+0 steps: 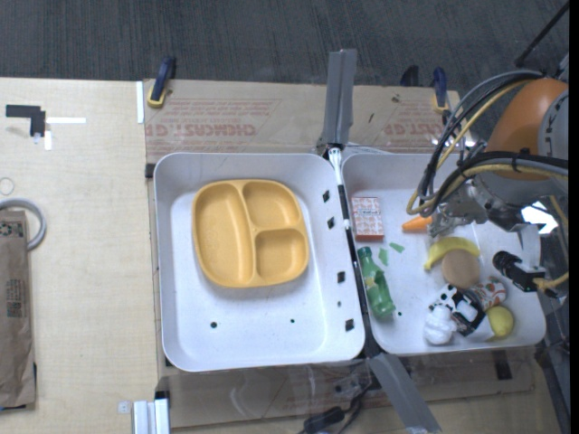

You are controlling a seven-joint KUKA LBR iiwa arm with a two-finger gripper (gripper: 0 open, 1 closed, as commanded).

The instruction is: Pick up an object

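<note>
Objects for picking are lying clustered in the right bin [398, 333], while the left bin [181, 333] is holding a yellow divided plate [251, 233]. Among the cluster: a banana [450, 249] curling over a brown round item [460, 268], an orange carrot-like piece [414, 225] just beside the arm, a green bottle [375, 283] lying along the bin's left wall, a small printed box [366, 217] above it, a white and black toy [450, 315] and a yellow lemon-like fruit [500, 321] near the bottom edge.

From the fixed camera, the gripper [450, 213] is hanging over the upper middle of the right bin, between the carrot piece and the banana. It is probably sitting just above the banana's top curve, though hoses and wrist hardware are crowding that spot, so whether it is open or closed I cannot tell, and nothing is showing as held.

A good pick here is asking for a straight descent centred on one item, the banana being nearest, without nudging the brown item touching it.
</note>
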